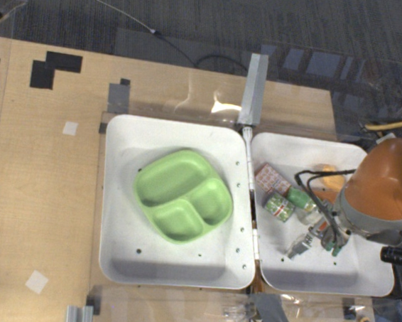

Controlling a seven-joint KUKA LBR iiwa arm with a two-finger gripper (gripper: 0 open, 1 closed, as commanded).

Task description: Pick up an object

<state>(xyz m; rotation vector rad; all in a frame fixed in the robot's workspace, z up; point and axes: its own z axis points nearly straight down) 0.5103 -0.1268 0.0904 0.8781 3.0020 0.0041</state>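
**Arm low over the right bin, nothing seen in its grasp**

Two shallow white bins sit side by side on the wooden counter (pixel 33 196). The left bin (pixel 116 251) carries a single green divided plate (pixel 183 195) with three compartments, lying slightly turned near the middle of the bin floor.

The right bin (pixel 331 278) holds a small cluster of objects toward its upper left part. A flat packet with a red and white checked print (pixel 271 177) lies close to the wall shared with the left bin. Just below it and touching it is a green can with a red and white label (pixel 279 206), lying on its side. A green bottle-like item (pixel 301 199) lies just beside the can on its right. An orange object (pixel 330 179) shows behind them, partly covered by the arm.

The grey arm with its orange band (pixel 380 186) reaches in from the right and covers much of the bin's right half. The gripper (pixel 303 246) points down and left, its tip close to the bare bin floor below the can and apart from it. No object sits between the fingers; whether they are spread or closed, I cannot tell, as they are small and blurred.
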